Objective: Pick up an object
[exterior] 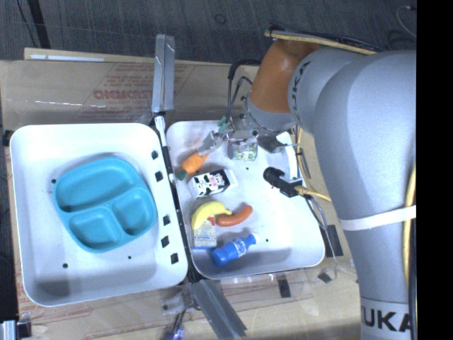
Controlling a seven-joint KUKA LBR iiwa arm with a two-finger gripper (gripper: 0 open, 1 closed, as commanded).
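The right bin (301,250) holds several small objects. An orange carrot (192,163) lies near its back left, and a black-and-white cow-patterned piece (213,182) sits just in front of it. Further forward are a yellow banana (208,212) and a reddish sausage (234,217), touching each other. A blue bottle (232,251) lies on its side near the front wall, beside a small pale box (204,238). My gripper (243,149) hangs low over the back of this bin, right of the carrot and behind the cow piece. Nothing is visibly held.
The left bin (42,261) carries a blue divided plate (105,202). A raised divider with black clips (168,211) separates the two bins. The grey arm (354,133) covers the right bin's right side. Bare white floor shows in the right bin's front right part (283,225).
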